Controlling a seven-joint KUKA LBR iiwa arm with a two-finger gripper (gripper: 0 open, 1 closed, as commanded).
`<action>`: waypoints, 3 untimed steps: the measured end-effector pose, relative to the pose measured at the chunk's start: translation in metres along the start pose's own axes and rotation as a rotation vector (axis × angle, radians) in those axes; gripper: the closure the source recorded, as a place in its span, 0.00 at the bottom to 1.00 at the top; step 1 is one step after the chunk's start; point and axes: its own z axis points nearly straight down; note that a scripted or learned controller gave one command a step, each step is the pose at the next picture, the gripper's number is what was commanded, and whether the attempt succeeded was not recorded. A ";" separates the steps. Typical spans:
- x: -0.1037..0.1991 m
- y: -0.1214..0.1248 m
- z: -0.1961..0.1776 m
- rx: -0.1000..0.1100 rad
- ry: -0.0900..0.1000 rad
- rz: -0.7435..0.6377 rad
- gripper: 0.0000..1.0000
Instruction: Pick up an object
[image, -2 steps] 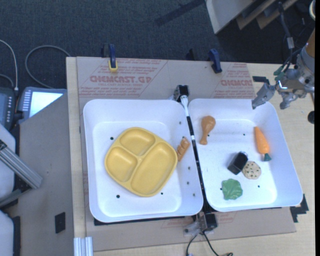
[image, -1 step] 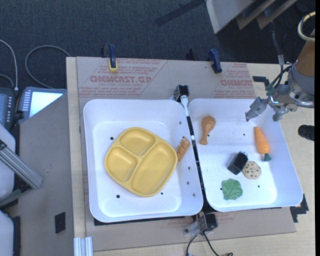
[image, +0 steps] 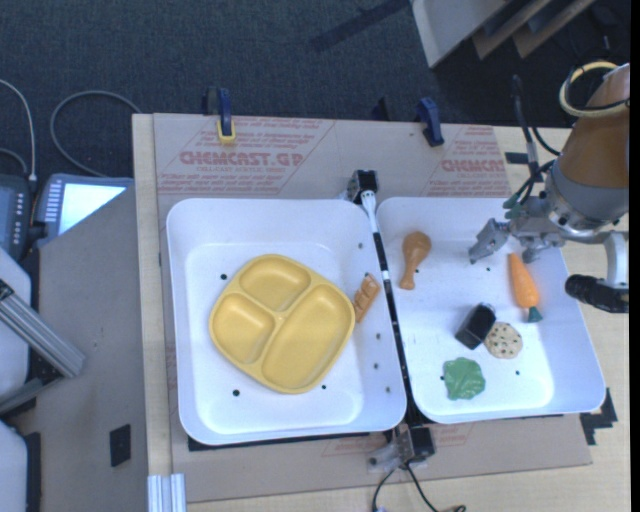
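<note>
A grey arm with an orange band (image: 598, 135) reaches in from the right of the frame, its metal gripper (image: 512, 238) hanging over the upper part of the right bin (image: 575, 395). Whether the jaws are apart or together cannot be told from this angle, and nothing is seen between them.

Just below and right of the gripper lies a tapered orange toy carrot (image: 523, 283) with a small green tip, pointing toward the lower edge of the frame. Left of it, near the bin's upper left, rests a tan, smooth drumstick-shaped piece (image: 412, 256), bulbous at the top and narrowing downward. Toward the middle of the bin sit a small black block (image: 476, 324) and, touching or just beside it, a round pale cookie (image: 503, 341) dotted with dark chips. A crinkled green leafy piece (image: 463, 378) lies below them, near the bin's lower edge.

The left bin (image: 190, 330), shallow, white and glossy with rounded corners, carries a yellow plastic divided plate (image: 282, 322) with three compartments, set at a tilt. A small ridged tan piece (image: 366, 296) rests just beside the plate's right edge.

Both bins sit on a brown cardboard-covered worktop (image: 300, 150) printed with red lettering and held by blue clamps (image: 224, 108) at the upper edge.
</note>
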 end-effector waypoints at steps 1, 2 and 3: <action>-0.010 0.002 0.054 -0.002 -0.001 0.000 0.00; -0.010 0.003 0.041 -0.007 -0.003 0.000 1.00; -0.011 0.006 -0.002 -0.012 -0.004 0.000 1.00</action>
